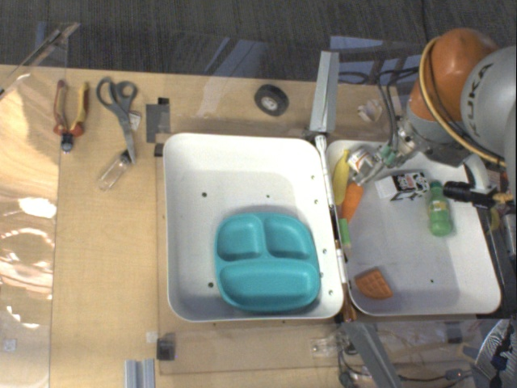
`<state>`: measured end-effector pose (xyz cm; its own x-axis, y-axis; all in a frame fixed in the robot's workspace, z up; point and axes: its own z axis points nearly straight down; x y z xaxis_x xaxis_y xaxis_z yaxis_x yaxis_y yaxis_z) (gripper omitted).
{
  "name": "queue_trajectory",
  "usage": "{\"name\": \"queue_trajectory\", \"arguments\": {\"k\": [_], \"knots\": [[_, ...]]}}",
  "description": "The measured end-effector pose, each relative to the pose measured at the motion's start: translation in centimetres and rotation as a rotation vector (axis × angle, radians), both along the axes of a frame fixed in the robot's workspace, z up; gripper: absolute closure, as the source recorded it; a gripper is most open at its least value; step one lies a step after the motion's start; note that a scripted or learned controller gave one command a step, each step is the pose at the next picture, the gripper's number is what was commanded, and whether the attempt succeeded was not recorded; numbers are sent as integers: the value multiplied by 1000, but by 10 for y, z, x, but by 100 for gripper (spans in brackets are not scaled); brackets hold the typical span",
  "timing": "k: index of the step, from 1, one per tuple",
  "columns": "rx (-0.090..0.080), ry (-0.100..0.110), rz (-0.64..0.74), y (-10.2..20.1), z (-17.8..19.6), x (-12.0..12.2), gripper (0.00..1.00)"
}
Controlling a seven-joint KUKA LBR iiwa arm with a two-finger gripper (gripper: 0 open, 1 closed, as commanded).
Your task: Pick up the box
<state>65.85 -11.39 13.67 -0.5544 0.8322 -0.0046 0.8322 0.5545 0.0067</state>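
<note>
While the box (pixel 410 183) is left lying in the right bin (pixel 452 297), the gripper (pixel 367 165) is poised just beside it; its opening cannot be told. A realigned approach is judged necessary.

Teal divided tray (pixel 266 261) in left bin (pixel 186 184), scissors (pixel 121 107), tape roll (pixel 271 99), green bottle (pixel 440 215)

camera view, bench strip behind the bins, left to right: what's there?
Red-handled pliers → scissors → small black block → roll of black tape → upright grey metal bar → orange-banded arm.
</note>
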Motion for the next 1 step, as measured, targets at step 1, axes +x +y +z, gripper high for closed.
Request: {"name": "queue_trajectory", "arguments": {"k": [1], "knots": [[2,0,-245,48,50,12,100]]}}
